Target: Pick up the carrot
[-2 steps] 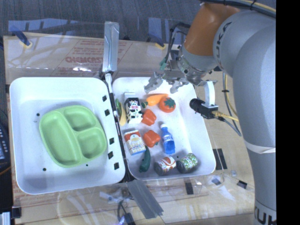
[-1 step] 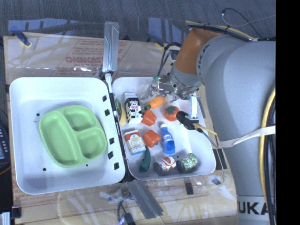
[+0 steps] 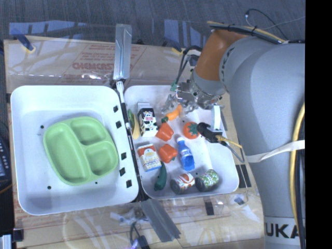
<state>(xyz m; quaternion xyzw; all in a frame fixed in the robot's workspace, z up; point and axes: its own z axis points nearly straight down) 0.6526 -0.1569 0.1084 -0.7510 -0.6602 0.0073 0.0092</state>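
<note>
Gripper upper middle of frame, over right bin. Fingers pinch carrot, tilted, near cow-patterned block and tomato.

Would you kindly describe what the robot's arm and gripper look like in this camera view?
The arm is bulky, rounded and light grey, with an orange band above the wrist. Black cables loop over its top, a pale strap crosses its body, and dark lettering marks its base. The gripper is a small metallic assembly with dark wiring.
</note>
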